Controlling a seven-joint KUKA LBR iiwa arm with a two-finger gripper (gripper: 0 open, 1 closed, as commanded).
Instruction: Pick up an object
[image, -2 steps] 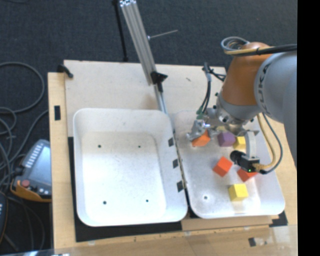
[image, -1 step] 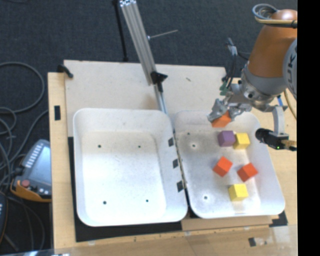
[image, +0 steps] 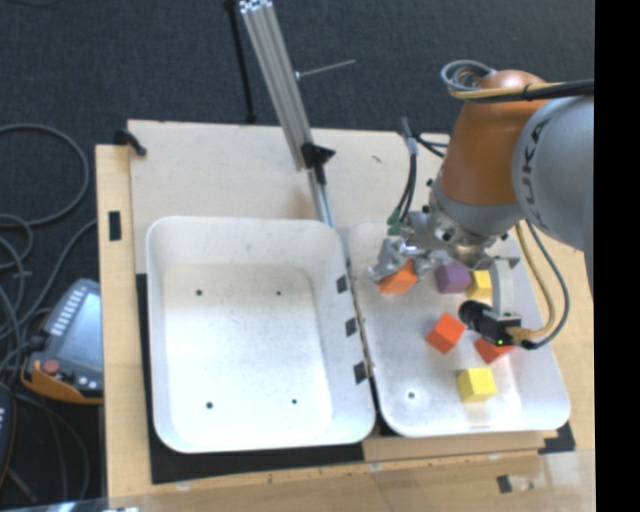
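The gripper (image: 398, 262) hangs over the upper left part of the right bin (image: 420, 412), close to the wall it shares with the left bin (image: 190, 300), and its metal fingers point down and toward the left. An orange block (image: 399, 281) sits right at the fingertips, touching or just under them; whether the fingers are closed on it or merely resting against it cannot be told from this slant, nor how wide they stand. Just to the right of the gripper, partly under the wrist, lies a purple block (image: 453, 278), and beside that, a little farther right, a yellow block (image: 482, 283) shows at the edge of a black fitting (image: 484, 322) that hangs off the arm. Below and to the right of the gripper a red-orange cube (image: 446, 333) rests on the bin floor, apart from the others. Farther right, a small red block (image: 492, 349) peeks out beneath the black fitting. Farthest below the gripper, near the bin's lower rim, a second yellow cube (image: 476, 384) sits alone. Above it all, the arm's orange band (image: 485, 140) and grey body (image: 565, 170) reach in from the right.
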